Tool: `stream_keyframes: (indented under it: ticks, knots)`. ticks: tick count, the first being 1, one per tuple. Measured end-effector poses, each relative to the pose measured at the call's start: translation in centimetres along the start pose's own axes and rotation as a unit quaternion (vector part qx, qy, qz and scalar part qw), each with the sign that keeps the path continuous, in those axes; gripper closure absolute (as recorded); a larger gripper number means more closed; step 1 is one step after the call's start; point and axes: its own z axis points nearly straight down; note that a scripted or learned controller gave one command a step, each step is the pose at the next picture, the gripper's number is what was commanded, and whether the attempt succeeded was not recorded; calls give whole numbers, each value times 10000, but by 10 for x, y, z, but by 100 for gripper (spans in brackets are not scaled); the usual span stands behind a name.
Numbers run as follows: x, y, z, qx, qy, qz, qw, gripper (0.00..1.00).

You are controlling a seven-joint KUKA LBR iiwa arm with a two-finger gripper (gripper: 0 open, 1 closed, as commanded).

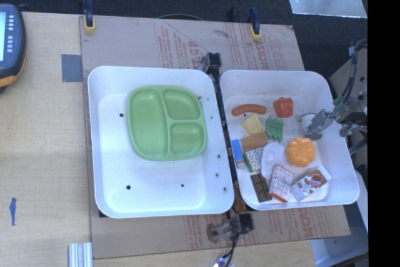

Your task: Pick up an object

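Note:
The right bin (325, 81) holds several toy foods. A hot dog (249, 110) and a red pepper (283, 107) lie at its back. A yellow cheese wedge (252, 124) and a green piece (274, 129) sit just below them. An orange pumpkin (300, 151) rests toward the right. Small cartons (280, 183) (310, 184), a chocolate bar (259, 187), a blue box (237, 151) and a white pouch (272, 156) crowd the front. My gripper (314, 124) hangs low at the bin's right side, just above and right of the pumpkin, with nothing seen in it.
The left bin (106, 153) carries a green divided plate (167, 122). A divider bar (222, 128) runs between the bins. A handheld pendant (9, 40) lies at the bench's far left edge. Clamps (89, 14) (254, 22) pin the cardboard at the back.

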Motion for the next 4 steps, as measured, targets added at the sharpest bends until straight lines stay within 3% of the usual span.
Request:
stream_keyframes:
  ticks: [1,2,3,4]
  knots:
    - [2,88,61,-41,-22,-15,10000,0]
    - [10,134,152,-31,-20,-16,10000,0]
    - [10,132,141,0,-10,-16,10000,100]
    - [13,105,113,12,1,18,10000,100]
